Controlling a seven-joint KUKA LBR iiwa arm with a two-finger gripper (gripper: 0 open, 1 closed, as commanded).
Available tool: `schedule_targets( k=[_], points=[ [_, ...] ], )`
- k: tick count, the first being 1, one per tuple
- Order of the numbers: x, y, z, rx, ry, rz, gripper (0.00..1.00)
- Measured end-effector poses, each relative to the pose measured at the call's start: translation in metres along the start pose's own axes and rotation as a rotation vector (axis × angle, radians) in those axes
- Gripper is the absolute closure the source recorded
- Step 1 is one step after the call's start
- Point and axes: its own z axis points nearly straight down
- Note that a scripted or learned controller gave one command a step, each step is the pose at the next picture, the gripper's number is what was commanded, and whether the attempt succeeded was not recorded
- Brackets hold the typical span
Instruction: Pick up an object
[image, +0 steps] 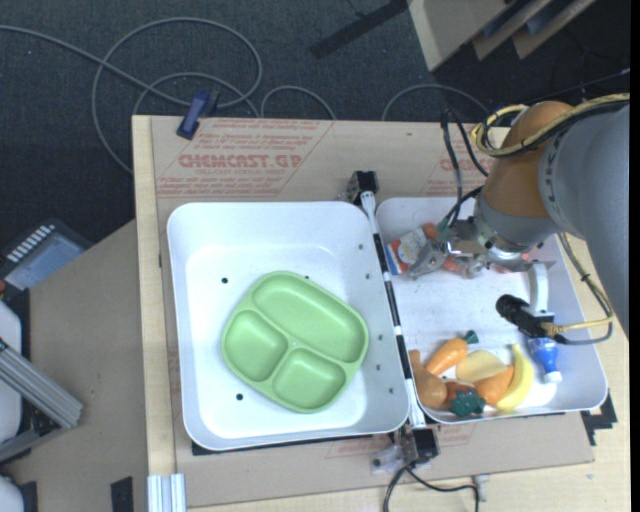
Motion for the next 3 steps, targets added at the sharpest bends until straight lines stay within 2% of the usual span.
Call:
schedule_targets(
  k=[1, 2, 3],
  points=[
    [0.006, 0.046, 0.001, 0.028, -0.01, 0.002, 0.0],
    [0.011, 0.05, -0.011, 0.012, -0.005, 0.001, 1.0],
    [0.008, 0.048, -0.01, 0.02, -0.009, 0.002, 0.0]
  ],
)
